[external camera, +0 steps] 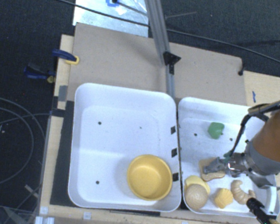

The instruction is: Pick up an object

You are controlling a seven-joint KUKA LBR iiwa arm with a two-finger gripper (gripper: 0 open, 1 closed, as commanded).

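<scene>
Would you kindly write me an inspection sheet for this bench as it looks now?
Surface: brown bench board bearing two white bins, left bin and right bin.
Job's things: yellow bowl in the left bin; green piece, tan flat piece, round beige ball, yellow chunk and curved tan piece in the right bin.
Clutter: nothing seen.
Grippers: gripper low over the tan flat piece.
Cables: black cables on the floor.
Surroundings: dark carpet, blue clamp, grey pole.

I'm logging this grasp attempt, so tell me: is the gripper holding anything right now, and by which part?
It cannot be told. The gripper sits at the flat tan bread-like piece in the right white bin, but no hold is visible.
</scene>
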